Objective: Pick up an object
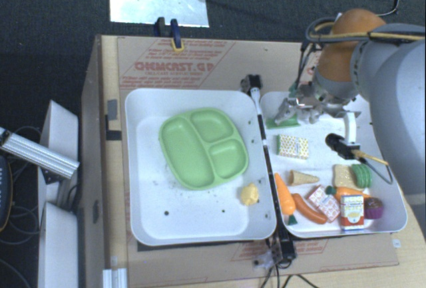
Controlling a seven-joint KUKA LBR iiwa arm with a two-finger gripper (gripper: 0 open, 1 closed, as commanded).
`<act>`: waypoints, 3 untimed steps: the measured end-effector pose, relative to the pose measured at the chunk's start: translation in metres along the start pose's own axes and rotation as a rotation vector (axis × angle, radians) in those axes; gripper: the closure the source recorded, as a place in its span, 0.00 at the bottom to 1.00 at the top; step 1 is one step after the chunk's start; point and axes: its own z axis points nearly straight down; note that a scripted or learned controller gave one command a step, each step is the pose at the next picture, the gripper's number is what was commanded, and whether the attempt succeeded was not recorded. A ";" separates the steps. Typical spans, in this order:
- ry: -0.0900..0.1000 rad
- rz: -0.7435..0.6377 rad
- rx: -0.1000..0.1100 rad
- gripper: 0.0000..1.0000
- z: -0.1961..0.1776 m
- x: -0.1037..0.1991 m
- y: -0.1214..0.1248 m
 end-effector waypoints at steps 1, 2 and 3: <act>0.003 -0.002 -0.009 1.00 -0.013 0.002 0.003; 0.003 -0.002 -0.009 0.00 -0.013 0.002 0.003; 0.004 0.002 -0.004 0.00 -0.001 -0.033 0.001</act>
